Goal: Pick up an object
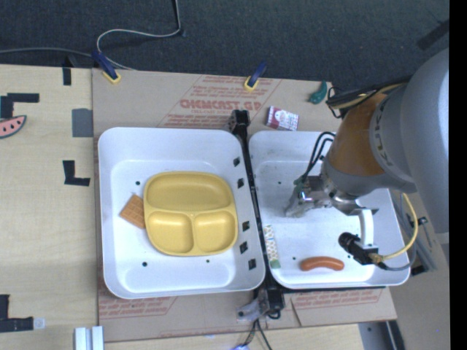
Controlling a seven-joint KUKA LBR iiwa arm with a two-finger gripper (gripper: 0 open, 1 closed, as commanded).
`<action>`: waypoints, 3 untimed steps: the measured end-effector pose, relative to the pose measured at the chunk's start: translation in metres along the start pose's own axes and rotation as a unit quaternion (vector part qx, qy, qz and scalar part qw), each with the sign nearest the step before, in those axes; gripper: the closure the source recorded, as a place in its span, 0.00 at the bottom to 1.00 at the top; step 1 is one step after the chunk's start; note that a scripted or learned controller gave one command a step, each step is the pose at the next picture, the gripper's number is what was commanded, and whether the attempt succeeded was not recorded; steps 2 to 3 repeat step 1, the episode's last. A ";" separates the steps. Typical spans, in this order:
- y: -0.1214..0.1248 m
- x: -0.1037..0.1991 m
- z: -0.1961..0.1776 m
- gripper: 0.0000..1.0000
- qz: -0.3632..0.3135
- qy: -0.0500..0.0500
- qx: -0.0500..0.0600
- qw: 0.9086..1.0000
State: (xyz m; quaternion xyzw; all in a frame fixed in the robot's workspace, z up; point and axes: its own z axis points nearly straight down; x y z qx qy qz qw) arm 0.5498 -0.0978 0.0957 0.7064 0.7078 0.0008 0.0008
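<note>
A yellow divided plate (pixel 191 212) lies in the left bin (pixel 117 159), with a tan cracker-like piece (pixel 133 211) tucked under its left edge. In the right bin (pixel 281 152) a small orange-red sausage (pixel 322 265) rests near the front wall. A thin patterned strip (pixel 271 246) lies along that bin's left wall. My gripper (pixel 295 204) is down over the middle of the right bin, above and left of the sausage and apart from it. The wrist hides the fingertips.
A small red-and-white packet (pixel 281 118) sits on the cardboard behind the right bin. Yellow clamps (pixel 255 79) and a teal clip (pixel 318 92) hold the cardboard's far edge. The arm's grey body and orange band (pixel 357 141) cover the right bin's right side.
</note>
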 end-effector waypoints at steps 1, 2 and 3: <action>0.000 0.000 -0.009 1.00 0.000 0.000 0.001 1.000; 0.000 0.000 -0.009 1.00 0.000 0.000 0.001 1.000; 0.000 0.000 -0.009 1.00 0.000 0.000 0.001 1.000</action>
